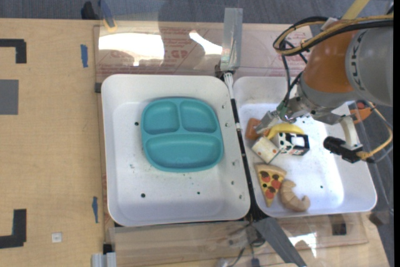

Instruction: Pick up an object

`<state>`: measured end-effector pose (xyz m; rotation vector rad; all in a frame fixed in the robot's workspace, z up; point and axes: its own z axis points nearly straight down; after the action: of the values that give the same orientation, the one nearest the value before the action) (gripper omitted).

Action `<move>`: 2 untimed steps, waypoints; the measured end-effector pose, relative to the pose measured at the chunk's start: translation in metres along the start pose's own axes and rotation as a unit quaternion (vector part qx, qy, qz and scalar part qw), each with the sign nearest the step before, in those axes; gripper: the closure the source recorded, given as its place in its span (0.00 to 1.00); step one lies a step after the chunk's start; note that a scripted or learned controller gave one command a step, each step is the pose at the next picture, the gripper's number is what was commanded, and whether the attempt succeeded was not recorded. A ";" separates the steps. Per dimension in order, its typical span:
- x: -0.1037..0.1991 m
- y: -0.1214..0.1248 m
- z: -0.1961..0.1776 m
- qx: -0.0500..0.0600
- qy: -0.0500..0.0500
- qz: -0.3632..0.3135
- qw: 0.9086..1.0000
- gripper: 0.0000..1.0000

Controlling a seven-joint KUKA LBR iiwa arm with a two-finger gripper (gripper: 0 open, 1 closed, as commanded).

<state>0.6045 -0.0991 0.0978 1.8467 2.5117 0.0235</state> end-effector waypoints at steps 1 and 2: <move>0.001 0.003 -0.011 -0.002 0.001 0.000 1.000 1.00; 0.001 0.002 -0.010 -0.001 0.001 0.000 1.000 0.00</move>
<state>0.6053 -0.0972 0.1077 1.8467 2.5130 0.0281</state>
